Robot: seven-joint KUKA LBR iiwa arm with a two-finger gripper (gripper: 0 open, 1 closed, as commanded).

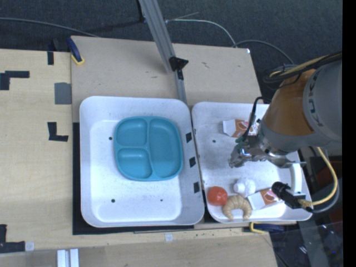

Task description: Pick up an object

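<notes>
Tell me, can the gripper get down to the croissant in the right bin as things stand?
Probably yes. The croissant lies uncovered near the right bin's front wall, just below the gripper. The red ball and a white object crowd it closely, so grasping could be tight.

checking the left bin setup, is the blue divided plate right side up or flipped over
Right side up: the blue divided plate lies flat in the left bin, its three hollow compartments and raised dividers facing the camera.

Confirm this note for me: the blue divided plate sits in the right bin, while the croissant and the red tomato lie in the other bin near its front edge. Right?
Not quite. The camera view shows the blue divided plate in the left bin, not the right one. The croissant and the red tomato do lie in the other bin, near its front edge.
</notes>
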